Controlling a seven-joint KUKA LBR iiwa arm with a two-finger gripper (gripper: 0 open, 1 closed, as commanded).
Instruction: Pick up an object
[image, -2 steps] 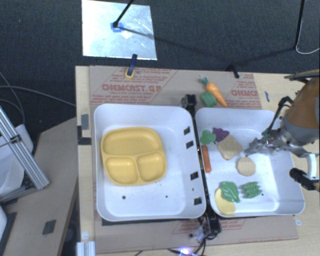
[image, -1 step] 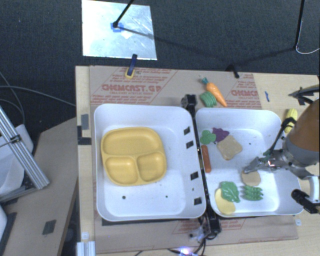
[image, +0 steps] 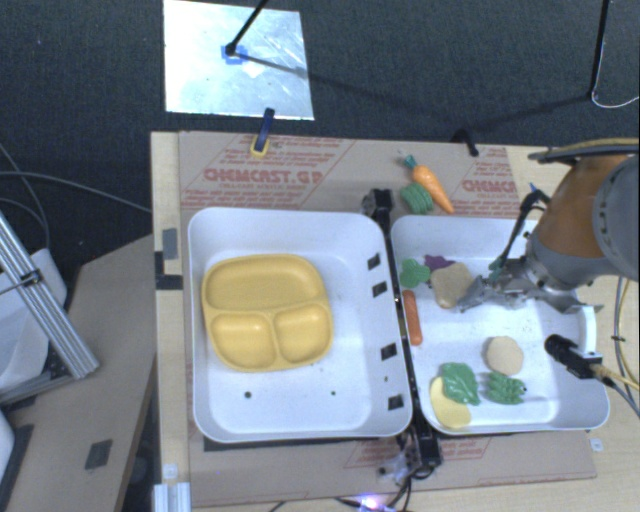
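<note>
Here, two shallow white bins sit side by side on a bench, seen from above at a slant. The left bin (image: 290, 232) holds a yellow divided tray (image: 266, 310) with three compartments, lying flat near the bin's left side.

The right bin (image: 570, 400) holds several small toy foods. Near its upper left corner lie a small green piece (image: 414, 272), a purple piece (image: 439, 262) and a tan potato-shaped object (image: 451, 284), all close together. An orange stick (image: 412, 317) lies along the bin's left wall. Near the middle sits a round beige piece (image: 504, 355). Along the front edge are a green leafy piece (image: 460, 381) resting on a yellow slice (image: 449, 413), and a dark green vegetable (image: 503, 388) just beside them.

The grey arm with its orange band reaches in from the right, and the gripper (image: 476, 292) is low in the right bin, its tip just beside the tan potato-shaped object. It is too small and blurred to tell how the gripper stands, or whether it touches the potato shape.

Outside the bins, a toy carrot (image: 431, 182) with a green item beside it lies on the cardboard behind the right bin.
</note>
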